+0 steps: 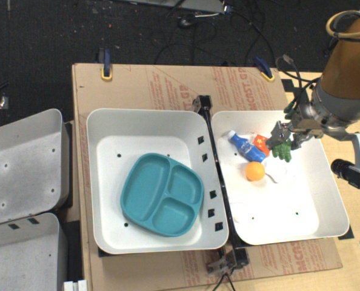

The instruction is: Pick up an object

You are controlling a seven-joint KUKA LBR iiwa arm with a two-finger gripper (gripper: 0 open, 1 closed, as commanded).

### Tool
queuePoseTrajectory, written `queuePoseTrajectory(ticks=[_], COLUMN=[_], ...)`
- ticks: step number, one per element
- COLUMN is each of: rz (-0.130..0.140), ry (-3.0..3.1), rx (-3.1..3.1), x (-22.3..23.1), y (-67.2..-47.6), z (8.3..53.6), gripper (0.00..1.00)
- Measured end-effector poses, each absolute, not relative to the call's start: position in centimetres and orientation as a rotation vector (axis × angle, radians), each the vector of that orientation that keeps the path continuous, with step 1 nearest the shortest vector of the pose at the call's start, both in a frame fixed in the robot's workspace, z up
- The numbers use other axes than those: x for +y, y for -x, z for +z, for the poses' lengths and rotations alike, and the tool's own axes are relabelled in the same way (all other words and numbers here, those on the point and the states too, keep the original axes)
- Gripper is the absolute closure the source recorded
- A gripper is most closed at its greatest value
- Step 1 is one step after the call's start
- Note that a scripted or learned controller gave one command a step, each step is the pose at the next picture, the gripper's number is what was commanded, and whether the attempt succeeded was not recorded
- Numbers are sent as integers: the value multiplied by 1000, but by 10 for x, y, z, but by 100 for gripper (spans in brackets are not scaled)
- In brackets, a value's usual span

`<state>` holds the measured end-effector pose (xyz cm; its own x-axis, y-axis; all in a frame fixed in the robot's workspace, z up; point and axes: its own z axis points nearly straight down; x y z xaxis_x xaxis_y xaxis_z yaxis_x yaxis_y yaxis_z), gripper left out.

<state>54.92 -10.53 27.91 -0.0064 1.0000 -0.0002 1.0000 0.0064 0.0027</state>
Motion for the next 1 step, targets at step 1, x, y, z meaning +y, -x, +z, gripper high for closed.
queuePoseTrajectory(ticks=[1], rz=[2], ry=[-2212], rx=[2229], x=[-52], y=[-578], z=[262], gripper=[100])
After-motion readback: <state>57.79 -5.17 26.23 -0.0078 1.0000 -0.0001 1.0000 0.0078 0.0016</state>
